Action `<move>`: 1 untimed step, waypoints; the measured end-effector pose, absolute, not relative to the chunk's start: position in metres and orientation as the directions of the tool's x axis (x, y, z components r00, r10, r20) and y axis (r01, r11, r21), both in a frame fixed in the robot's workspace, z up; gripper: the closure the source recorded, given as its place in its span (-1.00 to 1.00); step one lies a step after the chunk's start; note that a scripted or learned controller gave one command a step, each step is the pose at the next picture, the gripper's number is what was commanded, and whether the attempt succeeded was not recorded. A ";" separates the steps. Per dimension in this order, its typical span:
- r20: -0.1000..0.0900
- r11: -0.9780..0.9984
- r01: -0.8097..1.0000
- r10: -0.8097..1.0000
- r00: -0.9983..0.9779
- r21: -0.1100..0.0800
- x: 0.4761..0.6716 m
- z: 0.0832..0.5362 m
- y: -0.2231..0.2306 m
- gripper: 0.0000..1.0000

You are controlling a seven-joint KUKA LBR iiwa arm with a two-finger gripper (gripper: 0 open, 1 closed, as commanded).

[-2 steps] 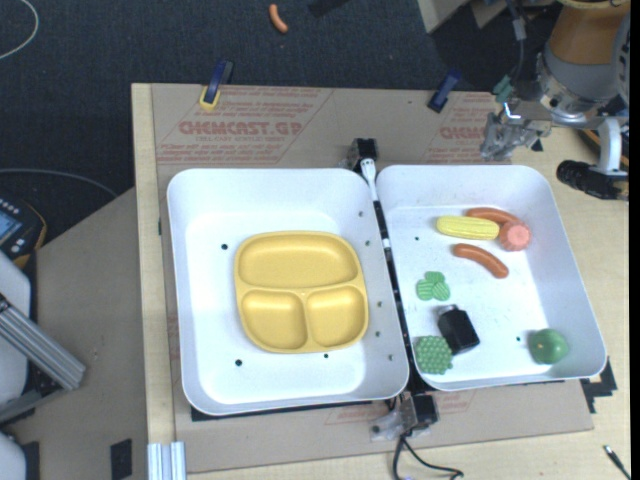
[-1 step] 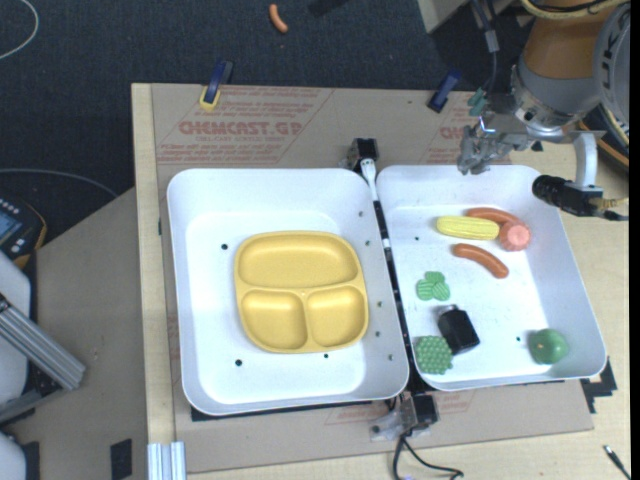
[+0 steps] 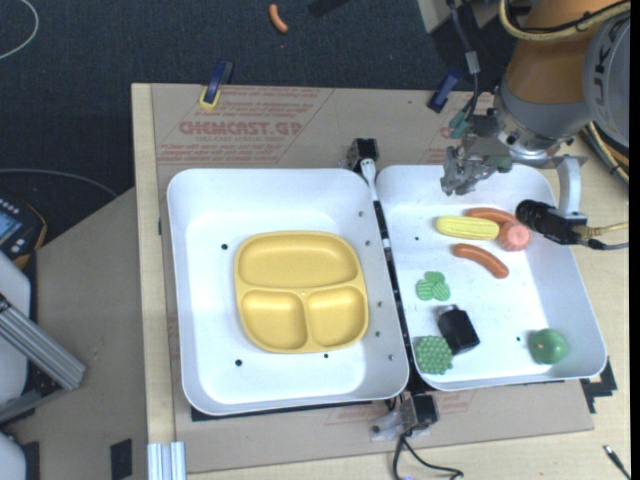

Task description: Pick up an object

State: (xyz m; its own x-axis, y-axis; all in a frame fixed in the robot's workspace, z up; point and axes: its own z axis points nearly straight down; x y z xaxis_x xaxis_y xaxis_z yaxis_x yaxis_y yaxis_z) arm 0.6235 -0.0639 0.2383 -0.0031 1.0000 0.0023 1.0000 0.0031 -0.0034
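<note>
Brown cardboard sheet [image 3: 250, 128] beneath two white bins [image 3: 200, 208], dark carpet [image 3: 120, 28] beyond.

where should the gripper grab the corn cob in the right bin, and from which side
Probably across the middle of the corn cob, coming straight down from above. It lies flat with its long axis running left to right, so fingers closing across its narrow width should fit. A sausage lies close along its far side, so the far finger has little room; the near side is bare bin floor.

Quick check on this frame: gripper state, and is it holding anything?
Gripper: over the far end of the right bin, above the corn; nothing visible between its fingers, and open or shut cannot be told.
</note>
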 end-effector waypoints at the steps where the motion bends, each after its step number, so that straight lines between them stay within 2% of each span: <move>1: 0.001 0.001 1.000 1.000 -0.001 -0.005 0.601 0.234 -0.048 1.00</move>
State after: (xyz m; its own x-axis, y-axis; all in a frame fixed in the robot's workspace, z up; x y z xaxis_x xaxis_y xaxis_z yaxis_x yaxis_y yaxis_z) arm 0.6008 -0.0481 0.2344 -0.0014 1.0000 0.0011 1.0000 0.0014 -0.0046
